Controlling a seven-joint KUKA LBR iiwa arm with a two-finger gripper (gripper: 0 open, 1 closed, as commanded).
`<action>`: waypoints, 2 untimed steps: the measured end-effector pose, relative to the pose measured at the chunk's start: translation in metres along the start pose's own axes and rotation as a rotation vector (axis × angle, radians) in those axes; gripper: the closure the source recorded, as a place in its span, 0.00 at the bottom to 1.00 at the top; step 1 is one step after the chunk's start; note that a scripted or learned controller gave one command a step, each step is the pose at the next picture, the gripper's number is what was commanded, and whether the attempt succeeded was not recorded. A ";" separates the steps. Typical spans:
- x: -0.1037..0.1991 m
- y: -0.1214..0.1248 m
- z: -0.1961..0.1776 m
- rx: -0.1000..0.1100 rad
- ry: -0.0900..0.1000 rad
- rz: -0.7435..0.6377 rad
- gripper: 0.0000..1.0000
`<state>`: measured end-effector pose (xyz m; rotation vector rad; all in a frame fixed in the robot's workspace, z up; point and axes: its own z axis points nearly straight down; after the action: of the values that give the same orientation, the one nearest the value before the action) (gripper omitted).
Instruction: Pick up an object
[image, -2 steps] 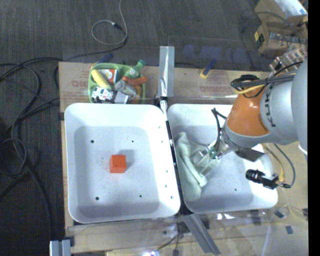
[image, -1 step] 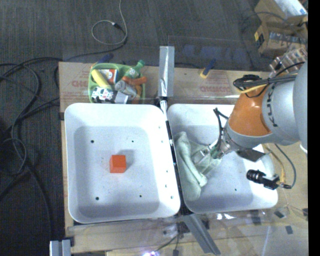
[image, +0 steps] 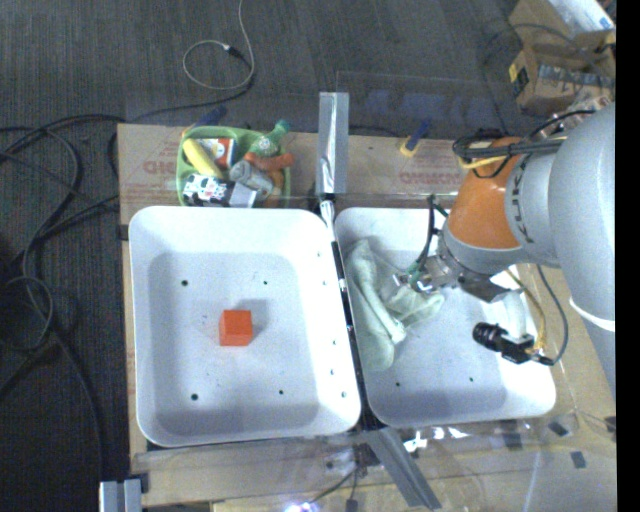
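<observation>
White plastic makes up both bins, and the nearest bench edge below them is a blur of clear film and metal bracket, hard to read. In the left bin (image: 160, 300) an orange-red cube (image: 236, 327) sits alone on the floor, a little below the middle, apart from every wall. The right bin (image: 450, 400) holds a pale green cloth (image: 380, 300), crumpled and lying along its left wall, with a fold spreading right toward the middle. The gripper (image: 425, 280) is down at that fold's right end, touching or just above it; the wrist and the orange band (image: 485, 215) cover it from above, so whether it is parted or closed on the cloth cannot be told. A small black part (image: 500, 340) on a cable hangs over the bin's right side. The grey arm (image: 580, 200) is cut off by the right edge. Farther back, a green basket (image: 232, 165) crowded with small toys stands behind the left bin; its contents are too jumbled to name. Cardboard boxes (image: 555, 55) are cropped at the top right corner.
</observation>
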<state>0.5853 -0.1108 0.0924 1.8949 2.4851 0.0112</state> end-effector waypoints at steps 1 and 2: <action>-0.023 0.033 0.001 0.001 0.001 -0.070 0.00; -0.023 0.035 -0.007 0.002 -0.003 -0.073 1.00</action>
<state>0.6253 -0.1241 0.1004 1.8023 2.5509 0.0052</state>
